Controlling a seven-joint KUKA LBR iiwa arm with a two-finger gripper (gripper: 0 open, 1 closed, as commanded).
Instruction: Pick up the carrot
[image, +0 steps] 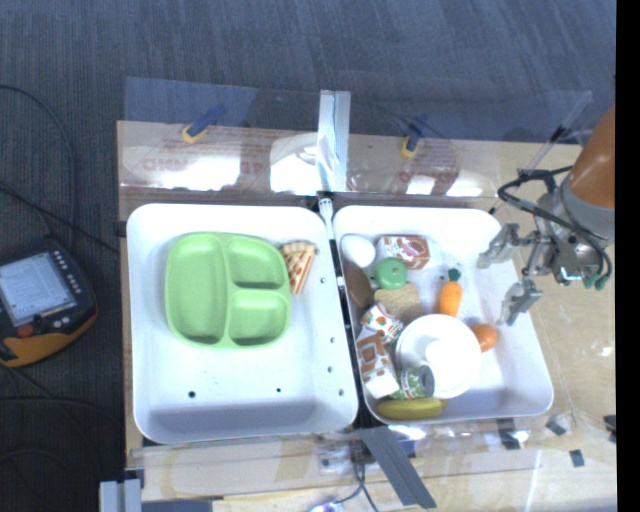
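The carrot (451, 297) is small and orange with a green top. It lies in the right bin (525, 385), just right of its middle, with the green end pointing to the back. My gripper (507, 274) hovers over the bin's right side, a short way right of the carrot and apart from it. Its two fingers (497, 248) are spread open with nothing between them.
Around the carrot lie a white plate (437, 352), an orange fruit (485, 337), a printed box (403, 250), a green lid (391, 273), a white egg (357, 249), cartons (375, 345), a can (418, 381) and a banana (410, 407). The left bin (240, 395) holds a green divided plate (227, 288) and a pizza slice (298, 263).
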